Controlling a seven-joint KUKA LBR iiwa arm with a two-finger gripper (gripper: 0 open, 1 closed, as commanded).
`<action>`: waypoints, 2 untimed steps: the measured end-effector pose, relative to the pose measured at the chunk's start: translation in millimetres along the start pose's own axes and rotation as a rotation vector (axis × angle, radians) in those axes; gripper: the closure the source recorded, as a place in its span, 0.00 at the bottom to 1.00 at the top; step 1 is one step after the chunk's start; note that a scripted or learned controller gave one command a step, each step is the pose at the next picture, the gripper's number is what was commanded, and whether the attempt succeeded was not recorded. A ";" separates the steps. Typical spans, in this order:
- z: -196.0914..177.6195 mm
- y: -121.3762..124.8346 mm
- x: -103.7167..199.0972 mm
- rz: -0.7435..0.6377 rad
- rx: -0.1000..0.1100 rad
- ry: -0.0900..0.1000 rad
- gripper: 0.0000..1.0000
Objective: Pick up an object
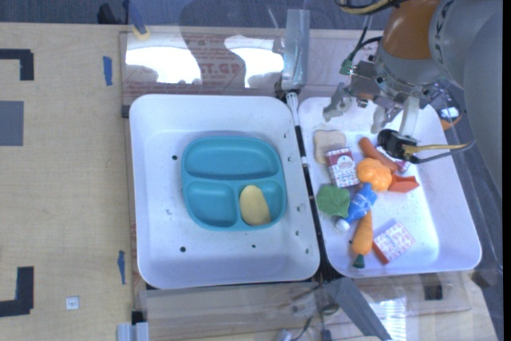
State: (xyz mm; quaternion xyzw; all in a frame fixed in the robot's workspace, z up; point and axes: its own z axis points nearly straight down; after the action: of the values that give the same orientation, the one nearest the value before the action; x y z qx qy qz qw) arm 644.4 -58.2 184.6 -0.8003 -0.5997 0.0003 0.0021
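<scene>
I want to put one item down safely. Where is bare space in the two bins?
Bare floor rings the teal tray in the left bin, and the right bin's outer strip is bare. It is crowded around the orange ball.

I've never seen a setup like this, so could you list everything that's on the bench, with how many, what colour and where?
Shallow plastic bin: 2, white, side by side on the bench.
Divided plastic tray: 1, teal, in the left bin.
Oval toy potato: 1, yellow, in the tray's lower right compartment.
Bread slice: 1, tan, right bin, top left.
Small printed carton: 1, red and white, below the bread.
Leafy toy: 1, green, right bin's left side.
Round fruit: 1, orange, right bin's middle.
Small bottle: 1, blue, beside the leafy toy.
Toy carrot: 1, orange, lower middle.
Patterned packet: 1, red and white, lower right.
Gripper: 1, grey, above the right bin's top.
</scene>
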 end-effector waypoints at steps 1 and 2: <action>82.2 -42.2 -69.0 -0.196 -0.023 -0.002 0.00; 70.5 -40.6 -67.1 -0.196 -0.029 0.001 1.00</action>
State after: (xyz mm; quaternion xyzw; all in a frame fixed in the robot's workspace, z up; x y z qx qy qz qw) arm 586.3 -111.0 114.1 -0.7378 -0.6749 -0.0089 -0.0092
